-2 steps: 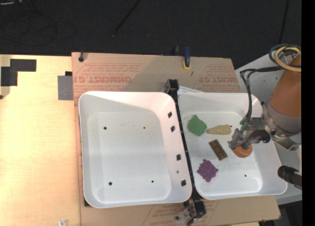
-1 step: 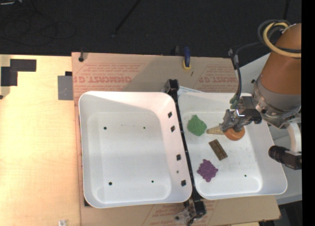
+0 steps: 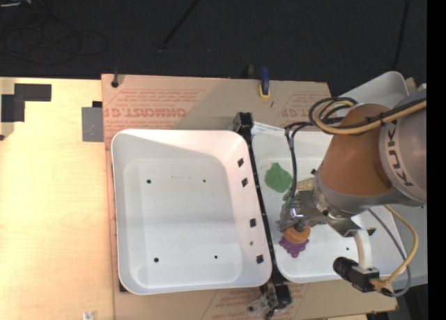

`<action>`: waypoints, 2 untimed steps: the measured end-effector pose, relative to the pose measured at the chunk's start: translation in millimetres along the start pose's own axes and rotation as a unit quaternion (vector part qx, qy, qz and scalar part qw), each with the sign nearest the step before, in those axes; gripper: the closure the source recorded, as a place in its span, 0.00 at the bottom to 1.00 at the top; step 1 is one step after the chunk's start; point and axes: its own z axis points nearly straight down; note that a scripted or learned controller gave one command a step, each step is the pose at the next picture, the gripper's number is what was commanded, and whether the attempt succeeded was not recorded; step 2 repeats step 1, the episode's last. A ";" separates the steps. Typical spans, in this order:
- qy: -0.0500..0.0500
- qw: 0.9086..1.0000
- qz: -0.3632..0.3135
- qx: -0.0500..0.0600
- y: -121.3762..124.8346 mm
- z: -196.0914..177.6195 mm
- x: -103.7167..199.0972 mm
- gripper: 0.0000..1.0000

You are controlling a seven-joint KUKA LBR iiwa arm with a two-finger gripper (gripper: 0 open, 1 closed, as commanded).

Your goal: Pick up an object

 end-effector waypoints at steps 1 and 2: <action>0.000 1.000 -0.002 -0.008 43.8 -26.2 60.4 1.00; 0.000 1.000 -0.002 -0.008 43.8 -26.2 60.4 1.00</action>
